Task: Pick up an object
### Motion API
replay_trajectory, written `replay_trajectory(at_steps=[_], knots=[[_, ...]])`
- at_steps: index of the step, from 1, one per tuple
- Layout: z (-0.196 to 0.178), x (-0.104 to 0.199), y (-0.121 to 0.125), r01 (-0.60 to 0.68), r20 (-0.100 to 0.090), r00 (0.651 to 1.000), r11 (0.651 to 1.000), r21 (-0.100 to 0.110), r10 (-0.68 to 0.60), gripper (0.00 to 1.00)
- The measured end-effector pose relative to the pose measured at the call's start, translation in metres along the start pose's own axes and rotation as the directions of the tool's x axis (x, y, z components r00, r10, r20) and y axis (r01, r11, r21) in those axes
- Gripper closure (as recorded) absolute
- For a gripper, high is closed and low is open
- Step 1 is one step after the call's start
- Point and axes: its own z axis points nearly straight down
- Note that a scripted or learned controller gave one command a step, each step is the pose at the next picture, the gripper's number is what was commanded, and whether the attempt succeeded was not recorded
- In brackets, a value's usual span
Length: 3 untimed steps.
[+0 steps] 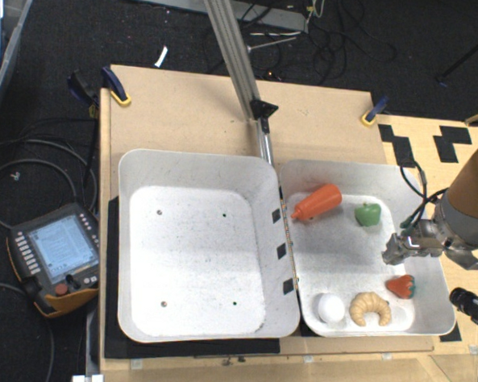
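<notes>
The claw (pixel 398 251) is hanging at the right side of the frame, over the right-hand bin (pixel 425 323), with the arm's orange band (pixel 475 184) showing above it at the frame's right edge. Whether it is spread or pressed together I cannot tell; nothing is showing pinched in it.

The nearest candidate is the red pepper (pixel 401 286), which is lying just below the claw in the picture, close to the bin's right wall. It looks compact, with no clear long axis at this scale, so I judge the coming move to be mostly a short drop toward the lower right of the frame.

The other things are sitting farther off:
- The croissant (pixel 371 308) is curving along the bin's lower edge, below and slightly left of the claw, with the white egg (pixel 330 308) just beside it on the left.
- The green pepper (pixel 367 214) is resting above and left of the claw.
- The orange carrot (pixel 317 202) is lying farther left still, its long axis running from lower left to upper right.

The left-hand bin (pixel 135 172) is sitting alongside on the table (pixel 187 110).
</notes>
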Motion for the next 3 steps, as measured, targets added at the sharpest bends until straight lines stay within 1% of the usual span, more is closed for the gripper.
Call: replay_trajectory(at_steps=[1, 2, 3], knots=[[-0.058, -0.003, -0.007, 0.002, 0.000, 1.000, 1.000, -0.001, -0.002, 1.00], [-0.108, -0.006, -0.014, 0.002, 0.001, 1.000, 1.000, -0.001, -0.002, 1.00], [-0.098, 0.041, 0.001, 0.008, -0.004, 1.000, 1.000, 0.005, -0.008, 1.00]])
